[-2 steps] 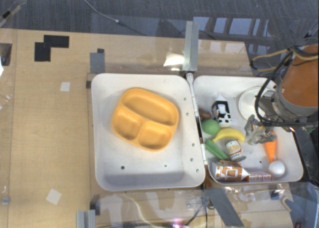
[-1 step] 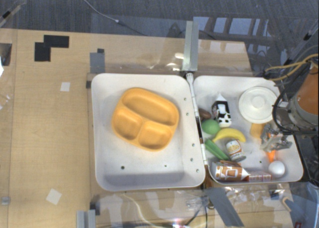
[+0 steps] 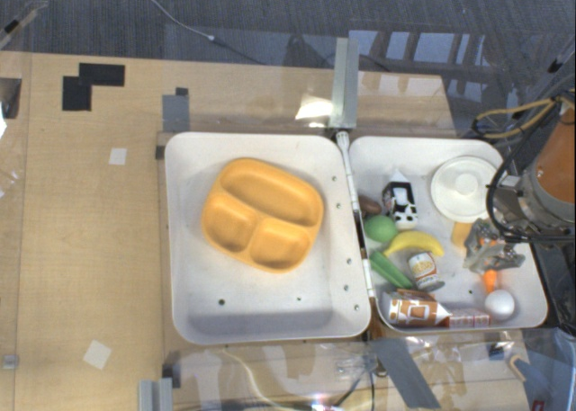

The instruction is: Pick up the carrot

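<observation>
The end effector (image 3: pixel 490 252) is down inside the right bin (image 3: pixel 533 315), at its right side, hanging just above an orange piece that I take to be the carrot (image 3: pixel 490 279) — small and partly covered by the metal, so the reading is a guess from its colour. Whether the tool is spread or pinched together cannot be told from this slant, and nothing shows the carrot lifted; as a judgement, the reach is done and the grasp and lift are left. The carrot lies toward the near right of that bin, just beside a white ball (image 3: pixel 500 304). Counted, the surface (image 3: pixel 81 256) bears two white bins. The left bin (image 3: pixel 193 310) holds one yellow divided tray (image 3: pixel 261 213). The right bin holds one round white dish (image 3: pixel 463 187) at its far side, one black-and-white cow figure (image 3: pixel 400 202), one green round fruit (image 3: pixel 381 228), one banana (image 3: pixel 416 243), one green stick-like vegetable (image 3: pixel 389 269), one small can (image 3: pixel 423 270), one flat orange packet (image 3: pixel 417 310) along the near wall, the one ball and the one carrot.
</observation>
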Robot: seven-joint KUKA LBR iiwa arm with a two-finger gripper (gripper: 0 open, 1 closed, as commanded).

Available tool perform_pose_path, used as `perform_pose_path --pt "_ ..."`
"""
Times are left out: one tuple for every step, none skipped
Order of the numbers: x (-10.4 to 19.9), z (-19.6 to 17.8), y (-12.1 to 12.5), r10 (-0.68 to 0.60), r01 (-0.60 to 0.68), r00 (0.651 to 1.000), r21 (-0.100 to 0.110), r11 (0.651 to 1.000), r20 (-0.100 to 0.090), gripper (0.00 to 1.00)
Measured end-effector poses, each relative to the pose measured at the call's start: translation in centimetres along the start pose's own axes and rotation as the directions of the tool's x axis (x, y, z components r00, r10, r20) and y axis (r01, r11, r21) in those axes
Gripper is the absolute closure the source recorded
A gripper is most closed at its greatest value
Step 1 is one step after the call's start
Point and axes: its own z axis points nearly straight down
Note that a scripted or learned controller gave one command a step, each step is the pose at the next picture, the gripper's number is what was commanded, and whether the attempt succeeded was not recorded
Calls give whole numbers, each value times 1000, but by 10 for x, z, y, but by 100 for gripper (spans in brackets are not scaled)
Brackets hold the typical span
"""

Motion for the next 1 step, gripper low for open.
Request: perform_pose_path --pt "-14 8 13 -240 240 971 -6 971 -2 100"
